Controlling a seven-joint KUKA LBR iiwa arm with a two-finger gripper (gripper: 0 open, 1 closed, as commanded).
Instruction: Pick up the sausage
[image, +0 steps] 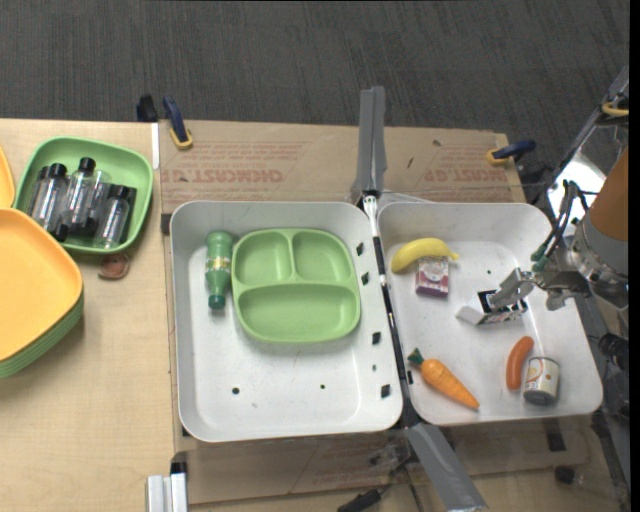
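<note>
The sausage (518, 362) is a short orange-red link lying near the front right of the right bin (470, 225), its lower end against a small tin can (540, 381). My gripper (500, 306) reaches in from the right and hovers low over the bin floor. It is a little behind and to the left of the sausage, apart from it. Nothing shows in its grasp.
In the right bin there are also a banana (422, 252), a small purple and white box (433, 276) and a carrot (447, 382). The left bin (280, 395) holds a green divided plate (296, 285) and a green bottle (218, 268). Left of the bins are orange plates (35, 295) and a green tray of bottles (85, 195).
</note>
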